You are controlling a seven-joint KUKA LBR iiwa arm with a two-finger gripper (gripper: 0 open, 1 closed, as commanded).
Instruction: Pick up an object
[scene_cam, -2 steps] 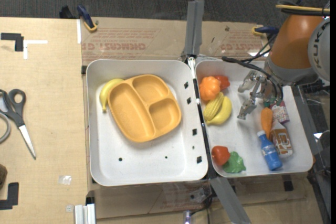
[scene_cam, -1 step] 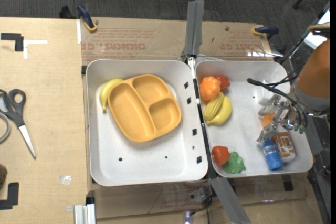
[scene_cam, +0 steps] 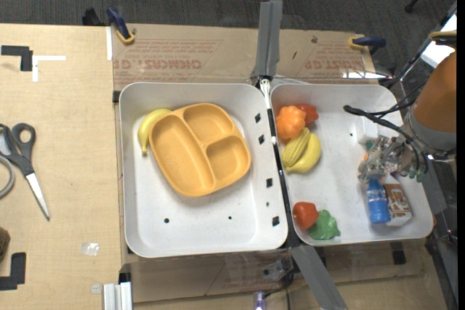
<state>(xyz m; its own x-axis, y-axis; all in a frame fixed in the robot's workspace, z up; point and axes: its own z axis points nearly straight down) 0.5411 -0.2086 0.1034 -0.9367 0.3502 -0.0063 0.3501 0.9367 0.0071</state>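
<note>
**Gripper low over the blue bottle at the right bin's edge**

We see the largest thing first: the left bin (scene_cam: 145, 229) carries an orange divided plate (scene_cam: 200, 149), with a banana (scene_cam: 147, 128) tucked against the plate's upper left rim. The right bin (scene_cam: 341, 112) holds the smaller pieces. Along its left wall sit an orange fruit (scene_cam: 289, 122) with something red just behind it, a yellow bunch (scene_cam: 304, 152) below that, and, nearer the front, a red piece (scene_cam: 304, 213) touching a green one (scene_cam: 326, 226).

The arm (scene_cam: 439, 102) leans in from the right, and its gripper (scene_cam: 383, 165) hangs by the right wall, directly above a blue bottle (scene_cam: 377, 204) that lies beside a small brown and white packet (scene_cam: 397, 203). The wrist cabling hides the tips, so we cannot tell whether the hand is spread or closed, nor whether it touches anything.

We judge the bottle the likely target. To do this well, we would centre over its body, straddle its narrow width, keep off the packet and the wall, descend fully, close, then lift straight
</note>
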